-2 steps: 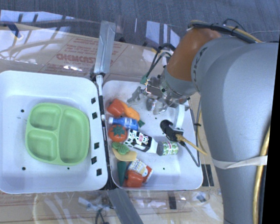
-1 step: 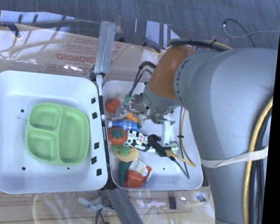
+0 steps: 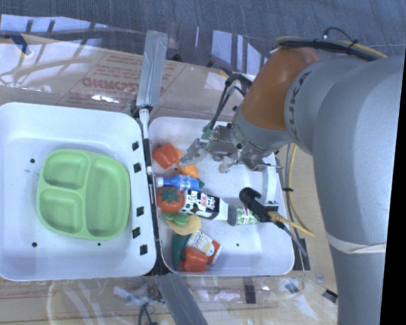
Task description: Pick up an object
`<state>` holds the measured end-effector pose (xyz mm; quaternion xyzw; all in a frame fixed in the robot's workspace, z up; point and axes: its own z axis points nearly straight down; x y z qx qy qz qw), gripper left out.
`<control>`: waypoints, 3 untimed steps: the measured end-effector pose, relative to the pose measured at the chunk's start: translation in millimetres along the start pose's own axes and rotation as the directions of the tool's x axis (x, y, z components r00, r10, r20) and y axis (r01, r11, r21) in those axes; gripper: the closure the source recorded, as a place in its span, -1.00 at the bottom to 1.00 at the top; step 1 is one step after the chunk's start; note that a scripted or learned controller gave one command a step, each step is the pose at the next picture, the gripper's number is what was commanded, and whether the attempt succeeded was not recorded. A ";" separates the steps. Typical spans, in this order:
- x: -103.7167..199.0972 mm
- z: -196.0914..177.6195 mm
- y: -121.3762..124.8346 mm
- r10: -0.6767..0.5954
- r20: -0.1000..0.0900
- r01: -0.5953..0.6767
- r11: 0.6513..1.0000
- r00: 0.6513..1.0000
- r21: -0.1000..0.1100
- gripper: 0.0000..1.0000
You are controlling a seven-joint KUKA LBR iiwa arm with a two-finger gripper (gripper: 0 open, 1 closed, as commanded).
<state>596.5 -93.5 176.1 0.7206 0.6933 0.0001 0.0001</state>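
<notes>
While the grey arm [image 3: 348, 136] is reaching in from the right, its gripper [image 3: 205, 153] is hovering over the far part of the right bin [image 3: 273, 254], its metal fingers [image 3: 193, 149] standing apart with nothing between them. Just beside the fingertips, an orange toy [image 3: 166, 155] is lying near the bin's left wall, with a blue-capped piece [image 3: 176, 183] next to it. A tomato-like red toy [image 3: 170, 199] is touching a black-and-white carton [image 3: 204, 205] at the bin's middle, and a small bottle [image 3: 244, 215] is lying toward the right wall. A yellow piece [image 3: 186, 226] and a red and green packet [image 3: 196, 250] are crowding the near-left corner. Across the divider, the left bin [image 3: 9, 247] is holding a green sectioned tray [image 3: 84, 194], sitting flat at its centre.
</notes>
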 end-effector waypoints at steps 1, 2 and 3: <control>-3.6 85.4 16.8 -0.018 0.000 0.018 1.000 1.000 0.004 -1.00; -2.9 75.7 16.8 -0.022 0.000 0.022 1.000 1.000 0.006 1.00; 62.0 -16.9 39.0 0.083 0.000 -0.083 0.997 0.997 0.001 1.00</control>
